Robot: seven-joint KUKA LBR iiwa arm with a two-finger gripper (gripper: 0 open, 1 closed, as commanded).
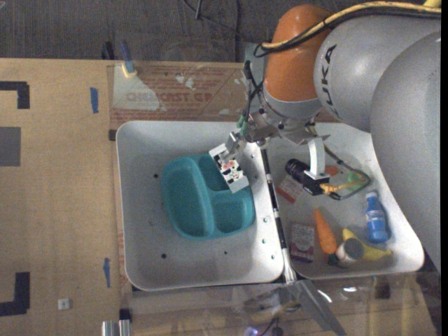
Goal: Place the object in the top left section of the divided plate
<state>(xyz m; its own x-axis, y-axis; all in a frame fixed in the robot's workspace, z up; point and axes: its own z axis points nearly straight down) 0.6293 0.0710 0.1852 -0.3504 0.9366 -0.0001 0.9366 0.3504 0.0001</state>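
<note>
Judging by looks, a light and stiff thing to handle: a small white box (230,167) with red and dark print on its face, flat-sided and probably thin card, so likely to dent or skew under a hard squeeze. Best taken across its two narrow sides, near the middle, to guard against swinging. Sits tilted at centre frame, over the upper right rim of the teal divided plate (196,201), overlapping the small upper compartment. Cannot tell whether resting on the plate or hanging just above. Just above and to the right, at or very near the box's upper corner, the pincer (240,143), below the arm's orange band; cannot tell whether spread, pressed together or pinching the box, being lost in shadow under the wrist. Hard also to settle on the top left section: one large well on the plate's left, two smaller ones on its right, with the box over the upper small one. Around the plate, the shallow white left bin (140,208) on the tan bench (56,187). In the right bin (402,261), well apart from the box: a blue bottle (376,218), an orange carrot-like piece (324,233), something yellow (371,253) beside it, and a small printed packet (302,238). Upper right bin largely covered by the arm; print on box and packet too small to read.
</note>
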